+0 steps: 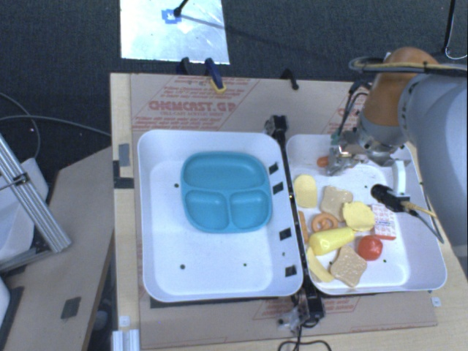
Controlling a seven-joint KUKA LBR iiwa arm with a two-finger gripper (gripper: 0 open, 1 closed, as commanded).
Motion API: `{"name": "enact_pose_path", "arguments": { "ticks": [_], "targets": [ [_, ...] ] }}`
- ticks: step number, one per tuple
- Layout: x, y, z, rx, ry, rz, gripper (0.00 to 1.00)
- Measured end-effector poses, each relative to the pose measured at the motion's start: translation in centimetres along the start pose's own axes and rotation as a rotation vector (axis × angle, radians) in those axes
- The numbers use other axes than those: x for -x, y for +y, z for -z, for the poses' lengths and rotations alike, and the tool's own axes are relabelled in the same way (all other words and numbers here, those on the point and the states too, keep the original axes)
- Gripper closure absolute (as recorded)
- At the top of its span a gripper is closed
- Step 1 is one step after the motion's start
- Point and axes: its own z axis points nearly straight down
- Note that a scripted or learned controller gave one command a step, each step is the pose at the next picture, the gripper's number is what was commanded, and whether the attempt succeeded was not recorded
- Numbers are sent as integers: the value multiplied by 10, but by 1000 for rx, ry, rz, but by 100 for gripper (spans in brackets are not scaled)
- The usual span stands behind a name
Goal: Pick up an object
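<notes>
Where the grey arm with its orange band [409, 101] crosses in at three o'clock, hides part of the shallow white right bin [424, 269]. Gripper [338, 161] low at twelve o'clock there; finger spread unreadable. Small orange piece [322, 161] half-hidden just beside, nine o'clock.

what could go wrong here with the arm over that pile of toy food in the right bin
1. The food pieces lie packed and overlapping in the right bin, so the gripper may pinch two at once or slip off.
2. The gripper hangs near the bin's far wall, by a small orange piece; closing there could catch the wall instead.
</notes>
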Motion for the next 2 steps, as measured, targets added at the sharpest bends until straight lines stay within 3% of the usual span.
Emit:
{"name": "enact_pose_path", "arguments": {
  "ticks": [2],
  "targets": [
    [-24,0,0,0,0,1,100]
  ]
}}
